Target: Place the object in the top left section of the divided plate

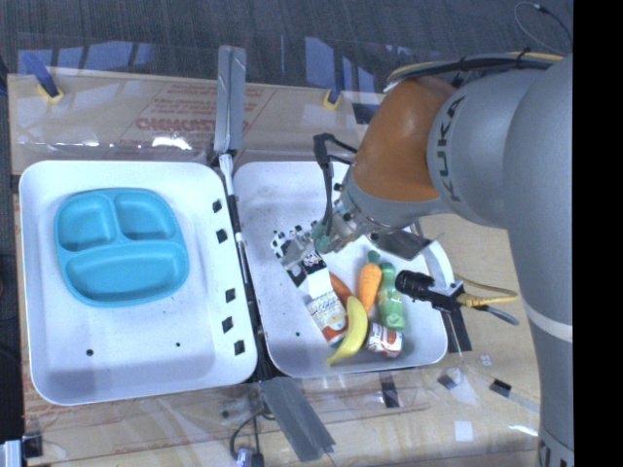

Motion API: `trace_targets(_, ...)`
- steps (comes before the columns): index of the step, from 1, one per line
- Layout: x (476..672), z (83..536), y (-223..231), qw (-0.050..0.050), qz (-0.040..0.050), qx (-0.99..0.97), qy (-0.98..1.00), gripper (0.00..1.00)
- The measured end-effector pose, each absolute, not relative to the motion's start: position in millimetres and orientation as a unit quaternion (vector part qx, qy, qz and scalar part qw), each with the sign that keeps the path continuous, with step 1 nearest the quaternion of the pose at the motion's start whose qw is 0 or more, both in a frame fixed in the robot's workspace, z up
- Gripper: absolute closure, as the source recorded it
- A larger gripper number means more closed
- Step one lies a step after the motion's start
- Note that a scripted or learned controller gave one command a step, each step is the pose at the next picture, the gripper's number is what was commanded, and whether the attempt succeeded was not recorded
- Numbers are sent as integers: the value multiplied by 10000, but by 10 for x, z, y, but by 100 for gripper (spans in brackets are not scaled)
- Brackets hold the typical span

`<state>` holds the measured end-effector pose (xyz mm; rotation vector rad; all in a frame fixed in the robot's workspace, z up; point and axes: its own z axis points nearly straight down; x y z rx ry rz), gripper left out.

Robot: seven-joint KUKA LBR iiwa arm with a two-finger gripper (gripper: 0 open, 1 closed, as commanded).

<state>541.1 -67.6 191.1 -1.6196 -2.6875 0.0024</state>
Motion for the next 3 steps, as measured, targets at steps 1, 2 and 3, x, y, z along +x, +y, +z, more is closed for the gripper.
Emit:
trace_targets(1,5424,1908,-133,25,10,-4939,-8695,100)
trace_targets(2,6248,2302,365,4,3,-4673,-8841,100)
trace_targets(3,6563,2093,1226,0,0,-3645,-9312,100)
